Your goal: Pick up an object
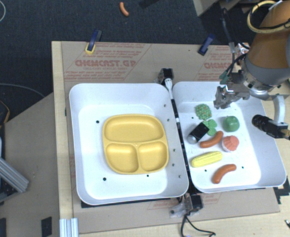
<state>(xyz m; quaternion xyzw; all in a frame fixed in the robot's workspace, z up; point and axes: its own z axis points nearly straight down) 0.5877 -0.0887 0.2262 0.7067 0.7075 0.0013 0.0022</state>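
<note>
Right bin point(268, 169), and that's where the pickings are: a cluster of toy food sits in its middle. A green broccoli floret point(202, 111) lies nearest the back, with a green pepper point(230, 124) just to its right. Below the broccoli, a small black block point(198, 132) is tilted on the floor, touching a second bit of green point(211, 127) at its upper right. A reddish sausage point(212, 140) lies at a slant just under that, with a pink-red strawberry-like piece point(230, 143) beside its right end. Further forward there's a yellow corn cob point(206, 158), and closest to the front rim a second sausage point(224, 173), apart from the rest.

The gripper point(225, 98) hangs over the back of the right bin, just above and to the right of the broccoli, nothing visibly between its fingers. Whether the claw is spread or closed, I cannot tell from this angle; it's a dark tangle of metal. Above it, the grey wrist and the orange band point(273, 31) of the arm come in from the right.

Over in the left bin point(80, 132), a yellow divided tray point(135, 143) with three compartments sits in the middle. Both bins rest on a cardboard-covered bench point(115, 60) with blue clamps point(92, 41) at the back edge.
</note>
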